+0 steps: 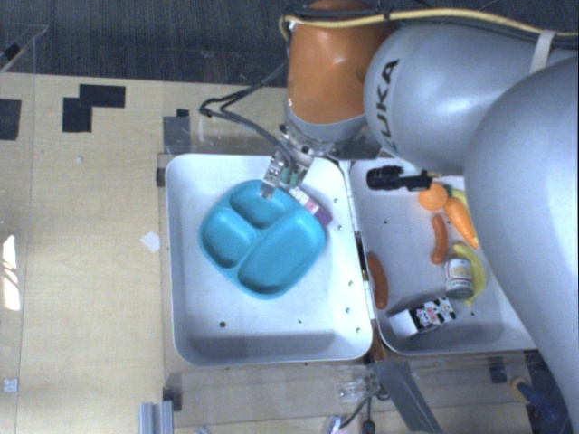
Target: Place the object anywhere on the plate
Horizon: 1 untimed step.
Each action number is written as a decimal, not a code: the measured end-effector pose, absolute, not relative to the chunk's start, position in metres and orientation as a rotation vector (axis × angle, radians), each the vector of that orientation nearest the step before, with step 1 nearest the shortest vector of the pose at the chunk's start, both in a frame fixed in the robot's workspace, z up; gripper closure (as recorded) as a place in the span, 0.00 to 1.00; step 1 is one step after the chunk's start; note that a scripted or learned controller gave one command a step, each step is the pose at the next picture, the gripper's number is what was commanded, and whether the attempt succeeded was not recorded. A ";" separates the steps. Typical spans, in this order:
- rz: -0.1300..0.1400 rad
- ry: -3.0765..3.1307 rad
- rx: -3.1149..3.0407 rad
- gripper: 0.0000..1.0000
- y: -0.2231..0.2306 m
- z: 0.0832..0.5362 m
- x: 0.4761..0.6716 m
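At the near edge of the bench, the front rims of two shallow white bins are seen side by side. The left bin (194,333) contains a blue plate (262,238) with three compartments, lying slightly tilted toward the near right. The near floor of this bin is bare white.

In the right bin (398,337), several small items are located. Nearest the front wall, a small dark carton with white and red print (430,315) is lying on its side. Just beyond it, a small can (459,283) is seen touching a yellow banana-shaped piece (472,265). A brown sausage-shaped item (381,278) is placed along the left wall of that bin. Further back, an orange-red sausage (440,239) and an orange carrot (461,220) are positioned near each other, with a further orange piece (435,197) beyond them.

The gripper (279,181) is positioned over the far edge of the plate, above its rear compartments. The fingers are too small and blurred to be resolved, so its state cannot be determined. A small object with a purple and white end (316,209) is seen at the plate's far right rim, just beside the gripper; whether it is resting on the plate cannot be determined.

Beyond the gripper, the orange band (330,61) and the grey arm (470,89) are seen.
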<state>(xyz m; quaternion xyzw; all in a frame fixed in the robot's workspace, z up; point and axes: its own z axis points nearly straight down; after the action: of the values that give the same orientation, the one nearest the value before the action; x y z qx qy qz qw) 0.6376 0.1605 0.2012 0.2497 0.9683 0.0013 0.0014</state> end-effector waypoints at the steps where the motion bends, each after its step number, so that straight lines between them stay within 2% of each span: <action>1: 0.006 3.090 0.551 1.00 0.230 0.224 0.592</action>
<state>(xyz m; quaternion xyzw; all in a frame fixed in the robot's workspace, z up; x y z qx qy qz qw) 0.5923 0.2301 0.2239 0.1754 0.9845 0.0018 0.0016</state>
